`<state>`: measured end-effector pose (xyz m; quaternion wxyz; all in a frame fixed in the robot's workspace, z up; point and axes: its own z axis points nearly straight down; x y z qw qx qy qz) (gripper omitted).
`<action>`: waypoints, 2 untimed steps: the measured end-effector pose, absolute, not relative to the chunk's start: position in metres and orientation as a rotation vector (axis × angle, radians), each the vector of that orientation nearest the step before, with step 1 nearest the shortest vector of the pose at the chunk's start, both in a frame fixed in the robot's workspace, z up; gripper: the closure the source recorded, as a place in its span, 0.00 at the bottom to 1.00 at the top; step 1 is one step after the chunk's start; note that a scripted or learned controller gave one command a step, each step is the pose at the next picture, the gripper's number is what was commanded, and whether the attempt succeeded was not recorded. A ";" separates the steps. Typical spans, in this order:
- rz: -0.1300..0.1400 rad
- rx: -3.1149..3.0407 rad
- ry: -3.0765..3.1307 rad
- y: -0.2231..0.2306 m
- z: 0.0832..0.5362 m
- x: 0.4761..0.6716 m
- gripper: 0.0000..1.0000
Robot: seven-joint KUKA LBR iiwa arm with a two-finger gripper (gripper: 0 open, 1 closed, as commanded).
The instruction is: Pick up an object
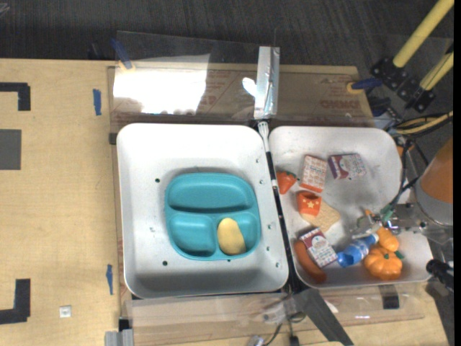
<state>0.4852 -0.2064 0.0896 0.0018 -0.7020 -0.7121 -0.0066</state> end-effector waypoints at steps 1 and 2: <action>-0.001 -2.050 -2.383 -0.224 0.150 0.481 0.00; -0.015 -1.876 -2.513 -0.215 0.096 0.525 0.00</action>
